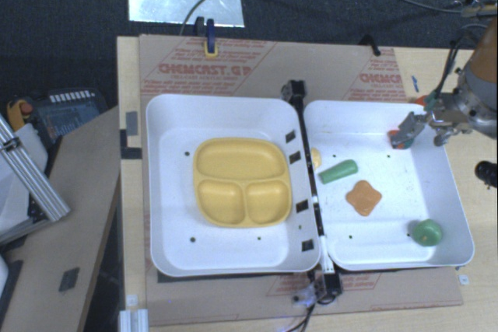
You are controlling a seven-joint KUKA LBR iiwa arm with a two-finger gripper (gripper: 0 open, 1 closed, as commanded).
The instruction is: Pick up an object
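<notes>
Right bin [459,245], contents:
- Green cylindrical piece [338,171], lying flat near the bin's left wall; long axis runs left-right with the right end tipped slightly toward the far side.
- Orange lobed piece [363,197], flat, just nearer the camera than the green cylinder; no clear long axis.
- Green rounded piece [426,232], in the near right corner.

Left bin [167,167]: yellow three-compartment tray [241,181], lying centred.

Arm [478,89]: enters from the right above the right bin's far right corner. Pincer [424,128] over the bin's far right area, well apart from all three pieces, its fingers spread with nothing between them.

Both bins rest on the desk [233,62].
</notes>
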